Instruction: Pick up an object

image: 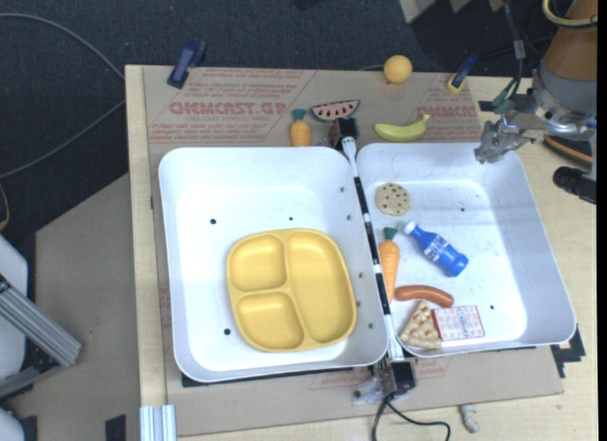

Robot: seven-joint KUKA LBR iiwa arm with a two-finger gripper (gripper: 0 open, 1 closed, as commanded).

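The grey arm with its orange band reached in from the right, and its two-finger gripper [493, 142] hung over the far right corner of the right-hand shallow white bin [517, 230]. Whether its fingers were spread or closed could not be told, since they appeared as a small blurred metallic cluster; nothing could be seen between them.

The right bin held the small toys. A round speckled cookie [391, 199] lay near its far left side. Nearer the camera, an orange toy carrot [389, 257] lay along the left wall, with a blue plastic bottle with a white cap [436, 248] just beside it, tilted. Below them lay a reddish-brown sausage [424, 293], then a pizza slice [420, 326] touching a small red-and-white printed card [459, 322]. All of these sat well apart from the gripper.

The left-hand white bin [190, 240] held a yellow divided plastic tray [289, 289] with three compartments.

On the table behind the bins lay a watermelon slice [336, 109], a small orange toy [301, 132], a yellow banana [402, 128] and an orange ball [398, 69].
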